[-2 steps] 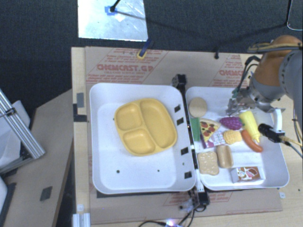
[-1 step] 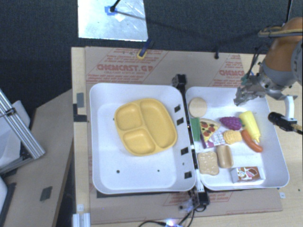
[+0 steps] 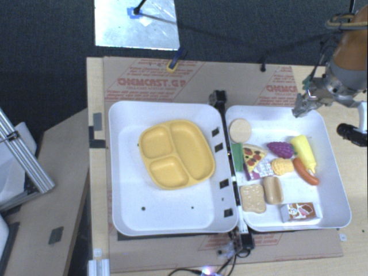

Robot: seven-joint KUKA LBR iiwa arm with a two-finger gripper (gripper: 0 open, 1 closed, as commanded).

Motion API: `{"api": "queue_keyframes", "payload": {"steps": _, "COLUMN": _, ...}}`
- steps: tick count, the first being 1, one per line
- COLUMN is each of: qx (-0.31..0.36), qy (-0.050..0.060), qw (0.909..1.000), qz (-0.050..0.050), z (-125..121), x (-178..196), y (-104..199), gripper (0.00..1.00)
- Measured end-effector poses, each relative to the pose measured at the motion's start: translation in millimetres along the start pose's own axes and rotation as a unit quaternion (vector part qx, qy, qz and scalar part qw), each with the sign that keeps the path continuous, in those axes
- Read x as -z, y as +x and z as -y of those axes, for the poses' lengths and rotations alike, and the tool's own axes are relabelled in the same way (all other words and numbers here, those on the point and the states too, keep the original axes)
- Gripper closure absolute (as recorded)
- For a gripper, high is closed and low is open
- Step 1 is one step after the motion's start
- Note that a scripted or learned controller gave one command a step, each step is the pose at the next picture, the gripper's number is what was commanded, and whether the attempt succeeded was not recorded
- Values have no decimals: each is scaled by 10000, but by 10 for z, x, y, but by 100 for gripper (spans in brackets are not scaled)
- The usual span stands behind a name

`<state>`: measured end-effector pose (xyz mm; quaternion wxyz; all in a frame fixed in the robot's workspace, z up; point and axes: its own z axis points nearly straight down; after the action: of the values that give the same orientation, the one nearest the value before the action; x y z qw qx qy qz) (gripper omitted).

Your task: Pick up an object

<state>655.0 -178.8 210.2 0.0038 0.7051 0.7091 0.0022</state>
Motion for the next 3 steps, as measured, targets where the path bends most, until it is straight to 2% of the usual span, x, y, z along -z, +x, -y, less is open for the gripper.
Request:
{"api": "queue_keyframes", "payload": {"steps": 1, "qx": 1, "qy": 17, "qw": 10000, "qz": -6, "z": -14, "x": 160, "y": -1, "gripper": 100}}
{"api": "queue_keyframes", "payload": {"steps": 2, "qx": 16, "qy": 29, "qw": 10000, "qz": -16, "z": 47, "x": 194, "y": 429, "gripper": 100}}
{"api": "queue_keyframes", "payload": {"steps": 3, "qx": 16, "qy": 41, "qw": 10000, "qz": -22, "z": 208, "x": 93, "y": 939, "gripper": 100}}
